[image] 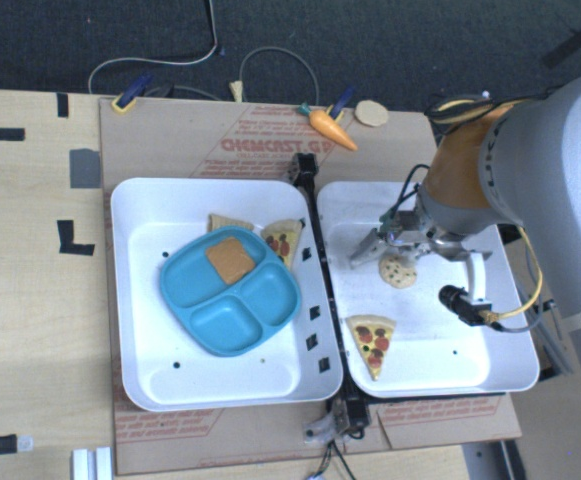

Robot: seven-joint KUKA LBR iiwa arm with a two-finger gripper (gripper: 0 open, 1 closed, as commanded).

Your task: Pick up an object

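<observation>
Jaws of the grey two-finger gripper [395,245] stand spread, we see, just above the small round chocolate-chip cookie [398,271] in the right white bin [510,368]. We judge it light, stiff, flat; take it across its edges.

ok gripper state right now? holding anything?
Gripper: cannot be told whether open or closed. It sits over the right bin, just above the cookie; nothing is visibly held between its fingers.
</observation>
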